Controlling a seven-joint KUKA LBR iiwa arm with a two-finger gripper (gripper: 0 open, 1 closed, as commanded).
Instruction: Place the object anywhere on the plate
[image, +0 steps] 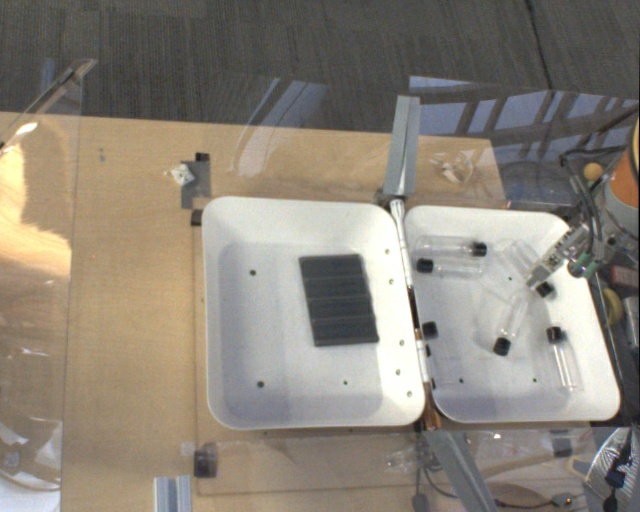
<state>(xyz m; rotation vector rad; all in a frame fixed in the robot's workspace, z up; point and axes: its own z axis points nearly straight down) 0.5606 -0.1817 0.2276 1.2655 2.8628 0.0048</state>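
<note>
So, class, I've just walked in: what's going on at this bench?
A robot arm reaches in from the right, its end effector at the upper right edge of the right bin, where several clear vials with black caps lie scattered. The dark ridged plate sits in the left bin with nothing on it yet.

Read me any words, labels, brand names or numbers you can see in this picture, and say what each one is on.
None can be read. The dark ridged plate, the left bin, the right bin and the clear black-capped vials show no print. The small tag on the bench is too blurred to read.
</note>
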